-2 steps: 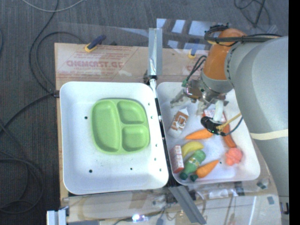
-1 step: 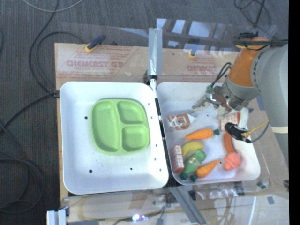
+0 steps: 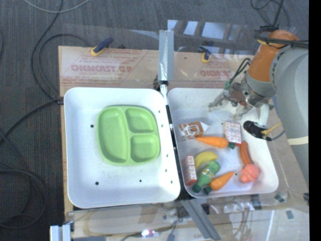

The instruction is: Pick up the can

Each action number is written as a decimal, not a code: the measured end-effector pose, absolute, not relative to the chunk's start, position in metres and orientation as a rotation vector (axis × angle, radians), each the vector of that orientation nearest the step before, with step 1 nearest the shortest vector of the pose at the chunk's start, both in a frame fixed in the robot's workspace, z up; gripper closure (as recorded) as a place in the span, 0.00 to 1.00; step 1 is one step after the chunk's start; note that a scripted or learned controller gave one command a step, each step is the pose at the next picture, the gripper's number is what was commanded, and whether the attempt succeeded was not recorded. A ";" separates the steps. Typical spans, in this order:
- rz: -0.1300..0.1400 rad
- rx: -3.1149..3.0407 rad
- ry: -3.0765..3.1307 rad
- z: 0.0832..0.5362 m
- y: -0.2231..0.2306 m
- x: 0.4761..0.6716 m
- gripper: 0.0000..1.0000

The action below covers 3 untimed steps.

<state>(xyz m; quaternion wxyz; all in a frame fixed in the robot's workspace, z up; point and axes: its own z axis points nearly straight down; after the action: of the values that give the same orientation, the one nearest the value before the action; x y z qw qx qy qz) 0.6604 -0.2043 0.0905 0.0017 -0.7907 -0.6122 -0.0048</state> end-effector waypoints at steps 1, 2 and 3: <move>-0.006 -2.526 -1.879 0.090 -0.168 0.589 0.00; -0.016 -2.507 -1.890 0.091 -0.201 0.604 0.00; -0.020 -2.489 -1.921 0.093 -0.203 0.534 0.00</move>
<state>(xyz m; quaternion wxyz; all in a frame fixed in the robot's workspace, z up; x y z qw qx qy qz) 0.5341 -0.2027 0.0933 -0.0015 -0.7916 -0.6110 -0.0062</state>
